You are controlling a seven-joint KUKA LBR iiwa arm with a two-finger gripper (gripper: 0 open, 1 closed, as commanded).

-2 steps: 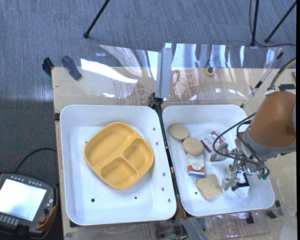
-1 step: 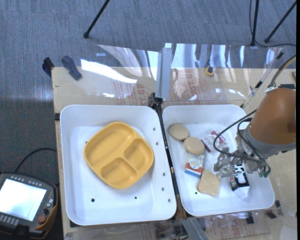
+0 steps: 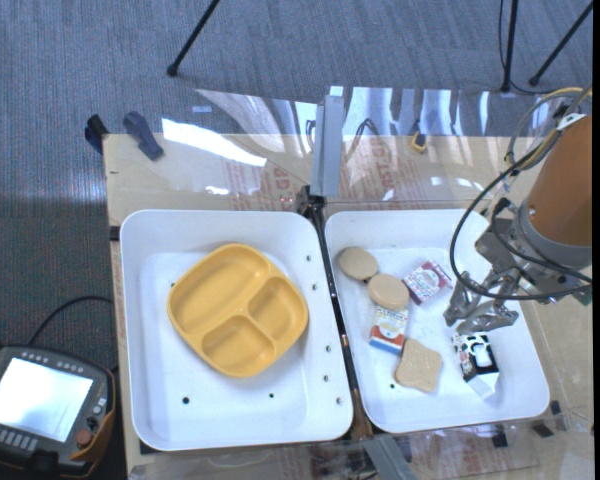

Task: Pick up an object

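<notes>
The left white bin [image 3: 140, 368] holds a yellow plastic split plate [image 3: 238, 309], the right white bin [image 3: 535, 393] holds snacks, and the gripper [image 3: 477, 318] at three o'clock hangs open, holding nothing.

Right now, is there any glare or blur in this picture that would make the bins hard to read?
In the camera view, strong glare streaks the clear panel behind the bins; the left bin and yellow tray are evenly lit and sharp; the tool over the right bin looks slightly soft; the floor at left lies in shadow.
</notes>
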